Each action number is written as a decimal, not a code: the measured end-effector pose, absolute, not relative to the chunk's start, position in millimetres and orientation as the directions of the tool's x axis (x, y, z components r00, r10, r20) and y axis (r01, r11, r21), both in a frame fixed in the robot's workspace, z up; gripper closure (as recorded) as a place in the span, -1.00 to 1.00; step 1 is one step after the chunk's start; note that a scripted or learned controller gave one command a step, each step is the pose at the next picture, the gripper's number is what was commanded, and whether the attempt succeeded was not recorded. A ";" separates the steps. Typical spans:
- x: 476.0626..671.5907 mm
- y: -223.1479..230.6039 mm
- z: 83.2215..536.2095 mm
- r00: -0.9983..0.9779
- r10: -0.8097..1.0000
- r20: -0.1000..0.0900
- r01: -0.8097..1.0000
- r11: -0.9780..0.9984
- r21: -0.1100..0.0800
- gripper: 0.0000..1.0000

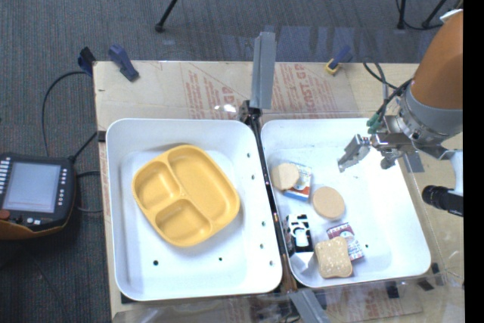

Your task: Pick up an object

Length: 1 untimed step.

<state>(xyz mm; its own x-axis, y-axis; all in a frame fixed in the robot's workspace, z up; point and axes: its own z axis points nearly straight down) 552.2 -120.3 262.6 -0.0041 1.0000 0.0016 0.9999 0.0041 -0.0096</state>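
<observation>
The right bin [393,238] holds several small items: a round tan biscuit [284,176] lying on a blue and white packet [304,182], a flat tan disc [329,202], a black and white box [300,232], a square slice of toast [333,259] and a dark red packet [349,237] beside it. My gripper [372,154] hangs above the bin's upper right part, up and to the right of the tan disc. It is open, its fingers spread wide, and nothing sits between them.
A yellow divided plate [186,194] lies in the left bin [121,238]. A grey upright post [263,76] stands at the back between the bins. Blue clamps [123,62] grip the bench's rear edge. A teach pendant [32,191] rests off the bench at left.
</observation>
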 end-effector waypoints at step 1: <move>541.6 -88.0 100.5 -0.157 0.988 0.005 0.987 0.157 -0.012 -1.00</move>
<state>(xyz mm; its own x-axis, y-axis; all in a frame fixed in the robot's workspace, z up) 541.6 -88.0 100.5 -0.1573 0.9875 0.0050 0.9875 0.1574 -0.0118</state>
